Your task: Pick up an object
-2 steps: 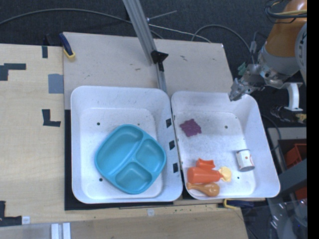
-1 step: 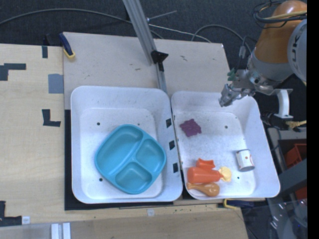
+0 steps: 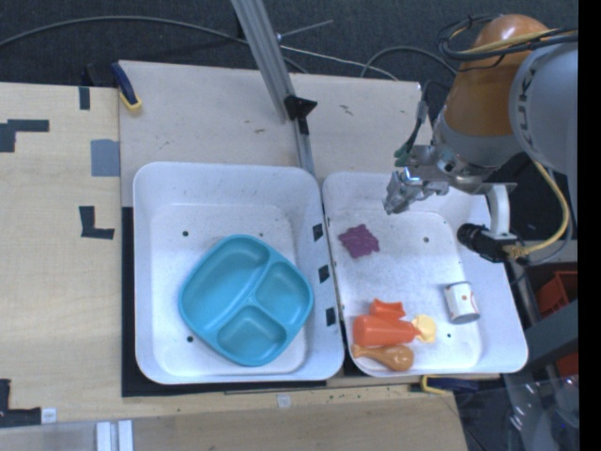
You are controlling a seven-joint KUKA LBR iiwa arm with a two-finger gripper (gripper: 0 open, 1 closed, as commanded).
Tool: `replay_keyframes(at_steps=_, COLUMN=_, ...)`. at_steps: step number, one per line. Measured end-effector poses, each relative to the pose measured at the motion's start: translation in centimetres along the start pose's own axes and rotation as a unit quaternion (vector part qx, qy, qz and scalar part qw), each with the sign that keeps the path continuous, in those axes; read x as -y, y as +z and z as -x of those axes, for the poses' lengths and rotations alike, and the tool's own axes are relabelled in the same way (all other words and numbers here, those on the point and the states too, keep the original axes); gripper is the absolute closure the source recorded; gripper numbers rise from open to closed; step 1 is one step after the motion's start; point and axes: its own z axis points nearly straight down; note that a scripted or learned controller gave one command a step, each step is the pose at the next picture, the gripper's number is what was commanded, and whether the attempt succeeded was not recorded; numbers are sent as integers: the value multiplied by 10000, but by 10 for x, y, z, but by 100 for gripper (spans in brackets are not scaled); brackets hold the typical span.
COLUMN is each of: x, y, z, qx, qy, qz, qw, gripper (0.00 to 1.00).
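The hand [image 3: 402, 195] is hanging over the top edge of the right bin [image 3: 498, 346], well above the toys; can't tell how its grip is set, it's too small and blurred. Nothing is showing in it.

Nearest target is the purple piece [image 3: 359, 241], lying flat and alone just below-left of the hand. Judging from that, the best move is coming straight down centered on it, since it's flat and thin and likely slipping out if gripped off-center. The cluster at the bin's bottom is looking trickier: pieces are touching, so a grasp there risks nudging neighbours.

Counts:
- two white bins; left bin [image 3: 150, 252] is holding one blue divided tray [image 3: 246, 299].
- right bin: one purple piece, one orange toy [image 3: 383, 325], one yellow bit [image 3: 425, 328] touching it, one tan drumstick-like toy [image 3: 385, 354] just below, one small silver cylinder [image 3: 459, 302] apart on the right.
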Motion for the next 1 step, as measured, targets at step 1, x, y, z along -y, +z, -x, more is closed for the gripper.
replay_keyframes(at_steps=1, x=17, y=7, z=-42, qx=2, qy=2, qz=-1, qw=10000, gripper=100)
